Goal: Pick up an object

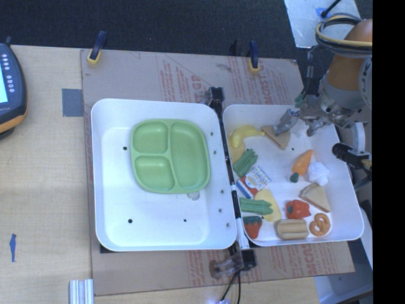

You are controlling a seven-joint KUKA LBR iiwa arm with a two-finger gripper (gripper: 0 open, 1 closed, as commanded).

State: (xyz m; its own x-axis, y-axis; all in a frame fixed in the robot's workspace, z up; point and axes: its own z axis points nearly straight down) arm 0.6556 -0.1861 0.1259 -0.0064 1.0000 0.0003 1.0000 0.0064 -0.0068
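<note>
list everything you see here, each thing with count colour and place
left bin: 1, white, left half of the bench
divided plate: 1, light green, in the left bin's upper part
right bin: 1, white, beside the left bin
banana: 1, yellow, right bin's upper left
sandwich wedge: 1, tan, right bin top, just below the gripper
carrot: 1, orange, right bin middle right
bread slice: 1, tan, right bin's right side
red pepper: 1, red, right bin lower middle
pretzel: 1, orange-brown, right bin lower right
bun: 1, brown, right bin bottom
clamps: 2, blue and yellow, bench's far edge
handheld pendant: 1, dark and orange, far left
gripper: 1, grey, over the right bin's top edge
</note>
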